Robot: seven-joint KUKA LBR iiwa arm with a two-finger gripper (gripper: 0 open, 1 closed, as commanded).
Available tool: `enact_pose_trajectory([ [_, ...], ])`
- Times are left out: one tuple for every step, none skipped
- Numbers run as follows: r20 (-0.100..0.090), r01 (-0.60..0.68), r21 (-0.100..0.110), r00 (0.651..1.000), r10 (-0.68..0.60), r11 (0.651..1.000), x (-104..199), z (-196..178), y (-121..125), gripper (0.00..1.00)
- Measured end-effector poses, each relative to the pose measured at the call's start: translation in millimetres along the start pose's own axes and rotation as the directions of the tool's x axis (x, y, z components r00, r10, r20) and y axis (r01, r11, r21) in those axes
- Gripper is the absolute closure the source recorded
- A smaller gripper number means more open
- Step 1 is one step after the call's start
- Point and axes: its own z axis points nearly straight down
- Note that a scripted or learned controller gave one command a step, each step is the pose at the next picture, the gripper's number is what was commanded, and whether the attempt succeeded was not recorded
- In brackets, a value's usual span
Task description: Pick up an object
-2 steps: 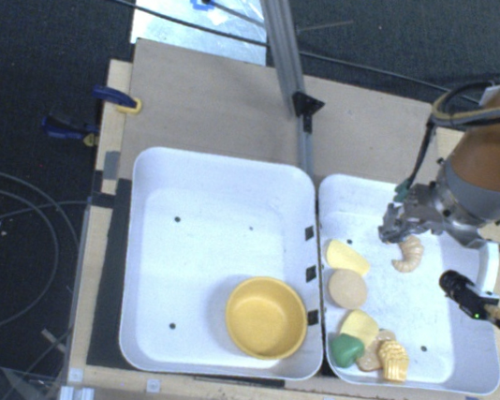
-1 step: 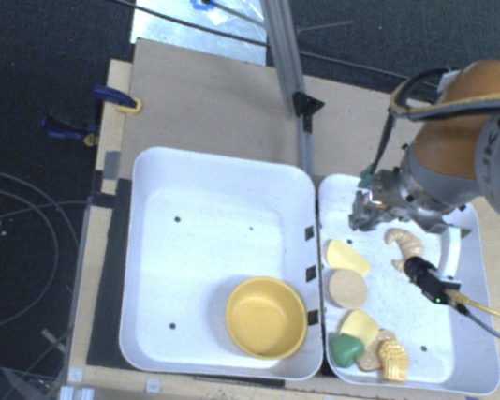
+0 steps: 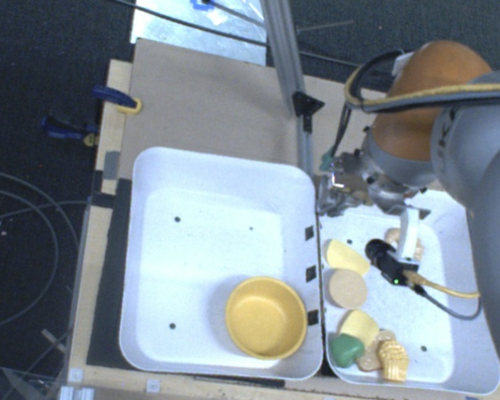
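Note:
My gripper [image 3: 335,197] hangs over the far left corner of the right bin [image 3: 465,278], close to the wall between the two bins. Several small objects lie in that bin nearer the front. A pale yellow wedge [image 3: 347,256] sits just below the gripper, with a tan round disc [image 3: 346,288] beside it. Further forward are a yellow-green piece [image 3: 360,325], a dark green object [image 3: 344,351] and a yellow knobbly toy [image 3: 392,357]. A beige item [image 3: 406,239] is partly hidden by the wrist. Nothing shows under the gripper.
The left bin [image 3: 189,222] holds a yellow bowl [image 3: 266,317] at its front right. A slanted metal pole [image 3: 282,34] crosses above the bins' far edge. A cable [image 3: 443,291] with a black plug trails over the right bin.

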Motion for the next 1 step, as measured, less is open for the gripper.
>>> enact_pose_trajectory([
  [-0.001, 0.0, 0.0, 1.0, 0.0, 1.0, 56.7, 2.0, 14.8, 1.0],
])
